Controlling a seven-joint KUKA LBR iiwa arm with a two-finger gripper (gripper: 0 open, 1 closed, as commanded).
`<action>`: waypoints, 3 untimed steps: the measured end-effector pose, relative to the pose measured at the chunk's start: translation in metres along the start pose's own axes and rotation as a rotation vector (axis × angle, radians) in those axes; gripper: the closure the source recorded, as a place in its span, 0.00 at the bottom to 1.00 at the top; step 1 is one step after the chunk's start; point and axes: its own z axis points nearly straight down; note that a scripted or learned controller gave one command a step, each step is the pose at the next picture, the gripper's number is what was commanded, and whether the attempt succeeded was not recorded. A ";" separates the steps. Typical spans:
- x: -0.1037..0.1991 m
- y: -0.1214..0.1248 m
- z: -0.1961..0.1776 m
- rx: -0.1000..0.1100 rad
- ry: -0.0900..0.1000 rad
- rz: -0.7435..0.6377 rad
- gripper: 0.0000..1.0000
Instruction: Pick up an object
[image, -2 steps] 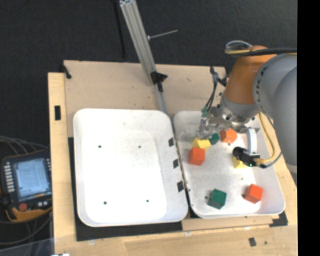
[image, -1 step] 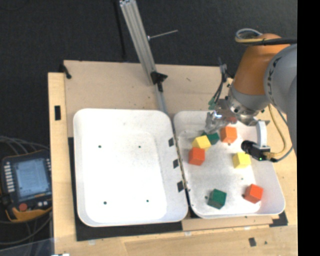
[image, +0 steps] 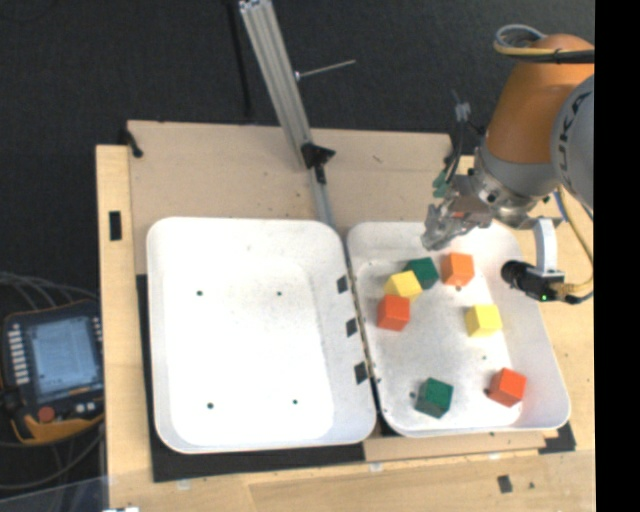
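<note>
The end effector (image: 437, 238), grip state unclear, hangs just above-left of the small green cube (image: 424, 271).

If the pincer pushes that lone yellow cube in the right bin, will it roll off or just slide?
The yellow cube has flat faces, so it should slide or pivot, not roll. It looks small and rigid, probably light, so a nudge may send it skidding across the smooth right bin. It stands apart from the other cubes, so nothing close would stop it.

Fixed overhead camera, slanted down on both bins (image: 250, 235).
</note>
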 end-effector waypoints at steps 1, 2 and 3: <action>0.052 -0.005 0.010 0.008 0.002 -0.006 1.00; 0.104 -0.002 0.000 0.005 0.003 -0.008 1.00; 0.153 0.001 -0.006 0.005 0.003 -0.008 1.00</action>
